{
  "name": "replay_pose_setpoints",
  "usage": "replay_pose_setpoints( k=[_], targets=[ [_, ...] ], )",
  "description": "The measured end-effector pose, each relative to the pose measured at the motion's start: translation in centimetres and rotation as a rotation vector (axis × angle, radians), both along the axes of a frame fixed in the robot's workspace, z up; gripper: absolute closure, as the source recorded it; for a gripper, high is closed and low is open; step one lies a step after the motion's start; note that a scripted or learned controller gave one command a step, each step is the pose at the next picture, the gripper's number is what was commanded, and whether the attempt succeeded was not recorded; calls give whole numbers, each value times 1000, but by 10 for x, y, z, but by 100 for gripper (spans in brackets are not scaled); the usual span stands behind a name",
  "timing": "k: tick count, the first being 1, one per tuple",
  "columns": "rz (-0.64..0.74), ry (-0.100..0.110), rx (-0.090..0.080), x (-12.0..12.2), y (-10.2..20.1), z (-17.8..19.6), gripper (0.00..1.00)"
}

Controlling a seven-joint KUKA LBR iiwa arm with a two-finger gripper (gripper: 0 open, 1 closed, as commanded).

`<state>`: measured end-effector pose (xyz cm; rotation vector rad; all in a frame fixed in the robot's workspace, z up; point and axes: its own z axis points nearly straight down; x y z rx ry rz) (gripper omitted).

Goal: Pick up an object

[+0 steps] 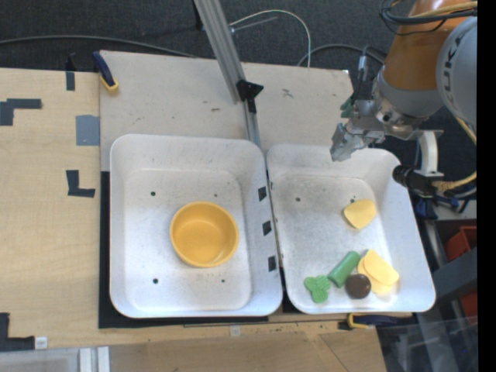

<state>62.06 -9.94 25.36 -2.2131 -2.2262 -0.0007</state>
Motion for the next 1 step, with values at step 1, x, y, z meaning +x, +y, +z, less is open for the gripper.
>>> replay_pose_setpoints(
  k=[1],
  targets=[
    [0,0,0,-11,47,4,100]
  ],
)
